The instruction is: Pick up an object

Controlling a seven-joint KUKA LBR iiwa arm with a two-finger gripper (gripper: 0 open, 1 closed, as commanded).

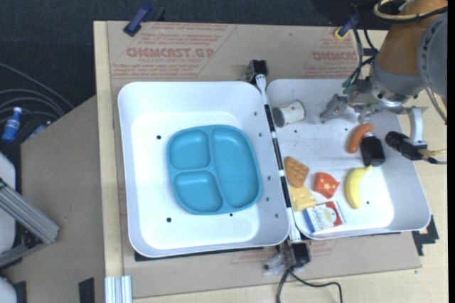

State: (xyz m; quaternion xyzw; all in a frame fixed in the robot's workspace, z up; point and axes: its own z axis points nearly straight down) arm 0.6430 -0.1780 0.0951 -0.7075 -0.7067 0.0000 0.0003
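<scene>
Orange sausage [357, 138] lies tilted in the right bin [407, 205] on the bench [106, 152], just below the pincer [340, 108], which sits low over the bin's far end. We cannot tell how far the pincer is open or whether it touches anything. We see a white cup [290, 112] on its side to the pincer's left. Nearer the camera lie a banana [355, 188], a red tomato [325, 184] and a waffle [296, 170]. A blue divided plate [212, 169] rests in the left bin [142, 117].
</scene>
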